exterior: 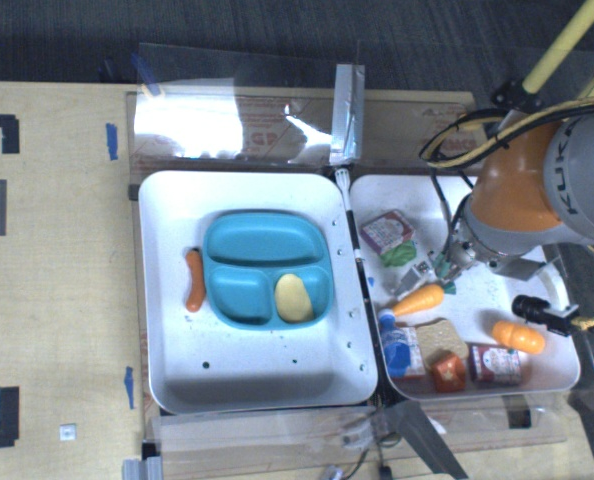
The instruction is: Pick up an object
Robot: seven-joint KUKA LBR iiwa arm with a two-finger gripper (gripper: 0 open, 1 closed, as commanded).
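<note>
The arm (537,183) reaches in from the right and bends down over the right bin (562,373). Beside it, the left bin (167,268) holds a blue tray (262,243) with a yellow potato-shaped piece (294,297) in its lower right compartment, and an orange sausage (194,279) lies just left of the tray.

The right bin is crowded: a maroon packet (385,232), a green scrap (401,255), a carrot (418,301), a blue bottle (398,347), a slice of bread (442,334), a red can (495,364) and an orange piece (518,336).

The gripper (445,266) hangs low just above the carrot's thick end; whether it is parted or closed cannot be told, and nothing is visibly held.

This looks like the approach step, with the carrot the likely target. Next it needs a straight descent centred on the carrot, then a firm close.
</note>
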